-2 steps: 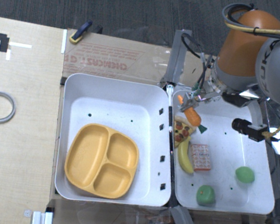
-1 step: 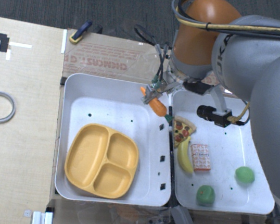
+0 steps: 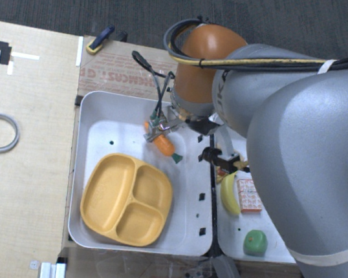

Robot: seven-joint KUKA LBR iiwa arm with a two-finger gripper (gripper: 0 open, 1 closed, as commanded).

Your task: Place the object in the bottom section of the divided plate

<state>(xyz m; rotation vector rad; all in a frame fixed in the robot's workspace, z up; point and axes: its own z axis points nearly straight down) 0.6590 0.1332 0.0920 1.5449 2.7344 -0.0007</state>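
Because the arm comes in from the right and hangs over the upper part of the left bin (image 3: 86, 154), what matters is how the small orange carrot-like toy (image 3: 165, 145) lies against the jaws (image 3: 156, 130). The toy sits right at the fingertips, just below and a touch to the right of them, its long axis slanting down and to the right, with a green tip at the far lower end. I cannot tell whether the jaws are open or closed, nor whether the toy is pinched between them or merely lying on the bin floor beside them. The yellow divided plate (image 3: 98, 182) lies below the jaws and slightly left, near but apart from the toy. By my judgement its bottom section (image 3: 141, 221) is the compartment farthest from the jaws, so the carry would run downward across the plate's upper compartments.
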